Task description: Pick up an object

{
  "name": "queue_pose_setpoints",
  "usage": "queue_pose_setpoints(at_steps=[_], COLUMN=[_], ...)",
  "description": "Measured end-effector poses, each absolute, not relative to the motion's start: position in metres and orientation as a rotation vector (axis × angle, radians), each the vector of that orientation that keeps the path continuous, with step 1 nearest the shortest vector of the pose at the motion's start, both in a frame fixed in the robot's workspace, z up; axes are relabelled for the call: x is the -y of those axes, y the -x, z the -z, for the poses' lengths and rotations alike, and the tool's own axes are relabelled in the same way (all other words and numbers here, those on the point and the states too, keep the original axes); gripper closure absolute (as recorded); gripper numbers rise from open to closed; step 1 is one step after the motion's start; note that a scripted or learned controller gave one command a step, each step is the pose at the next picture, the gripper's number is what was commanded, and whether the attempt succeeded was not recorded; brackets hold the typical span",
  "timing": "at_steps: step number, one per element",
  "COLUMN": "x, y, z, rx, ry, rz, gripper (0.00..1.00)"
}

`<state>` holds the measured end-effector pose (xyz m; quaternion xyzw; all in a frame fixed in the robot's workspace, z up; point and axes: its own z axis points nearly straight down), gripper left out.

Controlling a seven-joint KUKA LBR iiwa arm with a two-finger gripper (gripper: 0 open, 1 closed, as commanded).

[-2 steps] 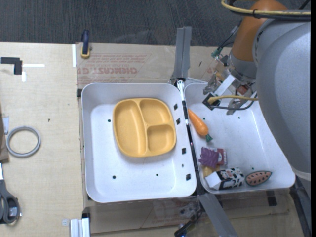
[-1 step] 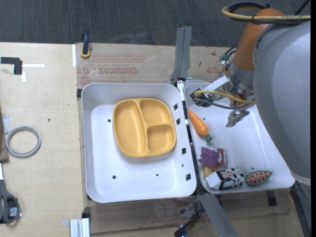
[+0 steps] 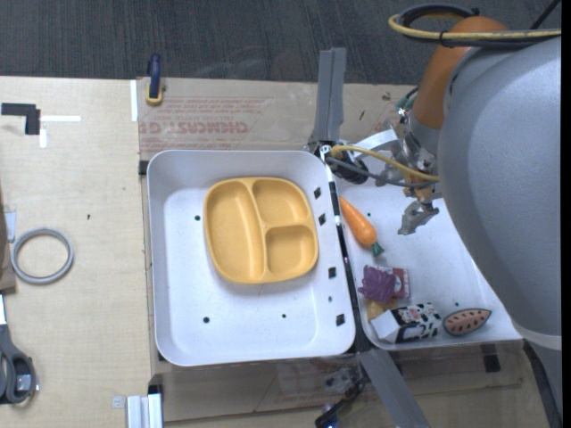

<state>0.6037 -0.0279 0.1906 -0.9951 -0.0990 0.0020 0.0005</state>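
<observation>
My gripper (image 3: 417, 216) hangs over the upper middle of the right bin (image 3: 455, 266), below the orange-banded wrist and its yellow cable. An orange carrot (image 3: 359, 223) lies to its left by the bin's left wall, apart from the gripper. Lower in that bin sit a purple bunch (image 3: 384, 283), a small black-and-white cow-print carton (image 3: 407, 322) and a brown oval piece (image 3: 467, 320) at the front. I see nothing held at the gripper. The grey arm hides the bin's right side.
The left bin (image 3: 178, 310) holds a yellow divided plate (image 3: 261, 230). On the wooden bench to the left lie a grey tape ring (image 3: 40, 255) and scissors (image 3: 13, 374). A blue clamp (image 3: 154, 78) stands at the back on the cardboard.
</observation>
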Motion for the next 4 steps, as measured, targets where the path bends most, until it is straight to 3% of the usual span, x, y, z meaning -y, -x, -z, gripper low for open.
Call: queue_pose_setpoints(at_steps=[1,2,3,4], x=[0.064,0.048,0.028,0.053], y=[-0.624,-0.652,-0.585,-0.639], z=[-0.190,-0.191,-0.191,-0.190], rx=[0.311,0.315,0.314,0.316], ry=[3.127,3.125,3.126,3.125], rz=[-0.007,-0.005,-0.008,-0.007], gripper=[0.00,0.00,0.00,0.00])
